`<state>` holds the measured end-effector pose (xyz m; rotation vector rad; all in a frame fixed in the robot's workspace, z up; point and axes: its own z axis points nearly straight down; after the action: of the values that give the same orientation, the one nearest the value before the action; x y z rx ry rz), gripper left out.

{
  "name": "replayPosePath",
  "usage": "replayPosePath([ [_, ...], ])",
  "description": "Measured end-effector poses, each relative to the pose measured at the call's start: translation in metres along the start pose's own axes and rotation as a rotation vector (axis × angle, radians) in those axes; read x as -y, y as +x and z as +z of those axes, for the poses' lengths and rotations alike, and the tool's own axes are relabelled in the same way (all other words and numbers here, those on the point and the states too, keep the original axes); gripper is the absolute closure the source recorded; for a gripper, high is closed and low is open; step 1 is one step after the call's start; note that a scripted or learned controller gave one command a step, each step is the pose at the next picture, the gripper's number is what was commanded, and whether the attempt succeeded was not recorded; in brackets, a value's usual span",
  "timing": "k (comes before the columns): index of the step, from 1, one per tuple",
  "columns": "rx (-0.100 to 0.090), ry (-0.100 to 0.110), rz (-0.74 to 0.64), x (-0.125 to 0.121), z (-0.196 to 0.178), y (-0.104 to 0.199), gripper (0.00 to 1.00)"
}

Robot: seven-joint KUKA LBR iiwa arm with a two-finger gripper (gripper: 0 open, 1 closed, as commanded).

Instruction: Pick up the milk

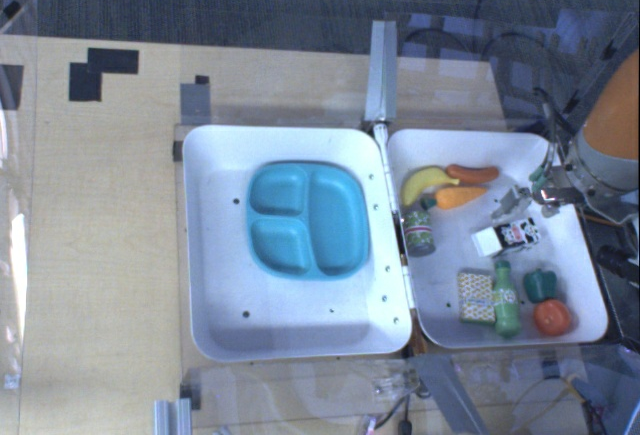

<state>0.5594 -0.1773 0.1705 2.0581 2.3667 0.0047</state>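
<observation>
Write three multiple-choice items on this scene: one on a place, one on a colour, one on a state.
1. Where does the milk lie?
A. right bin
B. left bin
C. bare bench

2. What colour is the plate?
A. red
B. blue
C. yellow

3. How does the green bottle rest?
A. standing on the plate
B. hanging from the gripper
C. lying in the right bin

Key: 1 A, the carton sits among the right bin's items; 2 B, the divided plate is blue; 3 C, it lies beside the box.
</observation>
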Motion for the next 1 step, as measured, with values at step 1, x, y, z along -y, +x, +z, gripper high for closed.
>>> replayPosePath([
  [1, 0.003, -0.008, -0.001, -0.0028, -0.0128, -0.0001, 1.00],
])
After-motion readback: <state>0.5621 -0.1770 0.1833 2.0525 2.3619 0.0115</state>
